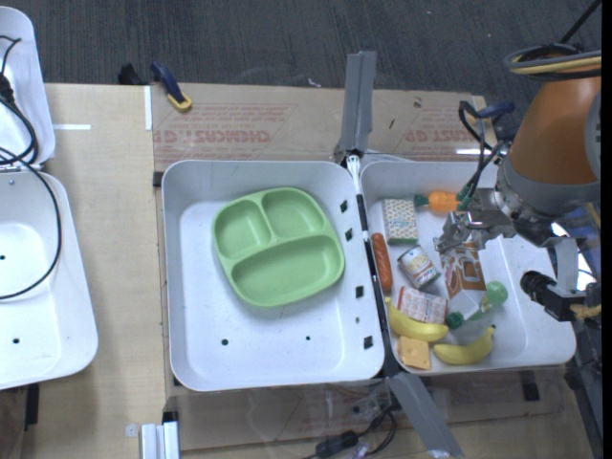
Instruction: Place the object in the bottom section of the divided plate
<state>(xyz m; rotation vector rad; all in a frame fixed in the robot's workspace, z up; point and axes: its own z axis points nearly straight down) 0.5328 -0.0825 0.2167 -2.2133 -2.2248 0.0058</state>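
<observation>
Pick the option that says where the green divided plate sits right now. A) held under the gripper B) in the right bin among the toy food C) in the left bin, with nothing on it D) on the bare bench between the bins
C: the green divided plate lies flat in the left bin, its three sections bare, while the toy food stays in the right bin.

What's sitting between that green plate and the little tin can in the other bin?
In the camera view, between the green divided plate and the can come bare bin floor, the two bins' adjoining walls, then a hot dog lying lengthwise.
</observation>
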